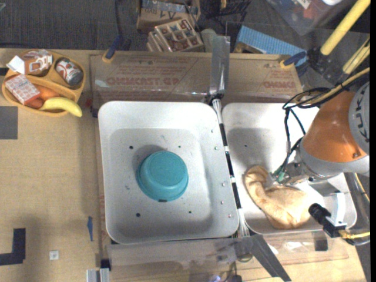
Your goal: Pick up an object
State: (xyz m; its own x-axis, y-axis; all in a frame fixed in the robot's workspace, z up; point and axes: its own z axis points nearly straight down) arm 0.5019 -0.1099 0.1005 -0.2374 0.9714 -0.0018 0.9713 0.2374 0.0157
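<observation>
I see a crumpled tan cloth-like object (277,197) lying in the near part of the right white bin (252,125), with the grey-and-orange arm's gripper (281,177) down against its upper edge. From this slanted view I cannot tell how the gripper stands, nor whether it has any of the cloth. In the left white bin (117,122) a teal round bowl (163,175) sits upside down near the middle; a yellow tray of toy food (41,82) rests on the bench at far left.

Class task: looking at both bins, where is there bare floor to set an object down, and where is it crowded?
Left bin: bare all around the central teal bowl. Right bin: bare back half. Its front is crowded by the tan cloth and end effector.
</observation>
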